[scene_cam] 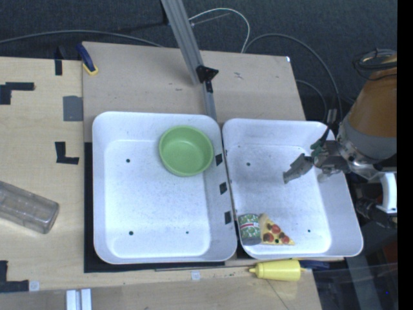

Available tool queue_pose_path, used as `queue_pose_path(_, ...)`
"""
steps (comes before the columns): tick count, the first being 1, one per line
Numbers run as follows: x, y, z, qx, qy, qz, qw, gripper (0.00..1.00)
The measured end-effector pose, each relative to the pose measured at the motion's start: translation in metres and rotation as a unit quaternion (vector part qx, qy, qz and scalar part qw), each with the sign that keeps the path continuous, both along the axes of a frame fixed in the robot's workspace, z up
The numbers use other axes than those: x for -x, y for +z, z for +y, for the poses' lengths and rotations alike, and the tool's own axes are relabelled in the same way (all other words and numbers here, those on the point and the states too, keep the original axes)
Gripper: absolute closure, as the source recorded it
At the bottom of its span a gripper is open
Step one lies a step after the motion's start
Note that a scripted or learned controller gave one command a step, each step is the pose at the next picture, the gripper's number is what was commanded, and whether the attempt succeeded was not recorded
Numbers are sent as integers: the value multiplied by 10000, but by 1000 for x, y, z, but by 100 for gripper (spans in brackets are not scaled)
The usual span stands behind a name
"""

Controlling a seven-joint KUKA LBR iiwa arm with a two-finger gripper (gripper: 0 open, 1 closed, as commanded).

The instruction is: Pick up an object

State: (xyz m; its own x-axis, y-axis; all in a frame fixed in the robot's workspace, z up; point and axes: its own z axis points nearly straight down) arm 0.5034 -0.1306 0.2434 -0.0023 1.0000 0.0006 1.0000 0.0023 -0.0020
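Note:
A green bowl (186, 150) sits upright in the left bin (116, 192), near its far right corner. A small pizza-slice toy with a green and white packet (261, 230) lies in the near left corner of the right bin (335, 231). My gripper (308, 171) hovers over the right bin's right half, well above and to the right of the toy. Its two grey fingers (295, 169) are spread apart with nothing between them. The arm's orange band (377, 108) is at the right edge.
A yellow squeeze bottle (279, 270) lies on the bench just in front of the right bin. A clear plastic bottle (26, 206) lies at the far left. A grey slanted pole (184, 34) and loose cables (277, 44) run behind the bins.

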Motion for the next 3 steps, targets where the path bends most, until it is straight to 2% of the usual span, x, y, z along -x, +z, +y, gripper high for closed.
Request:
queue_pose_path(1, 0, 0, 0, 0, -1, -1, 10000, 0)
queue_pose_path(2, -4, -50, 9, -2, -4, 24, 10000, 0)
queue_pose_path(3, 2, -96, 11, -4, -7, 32, 10000, 0)
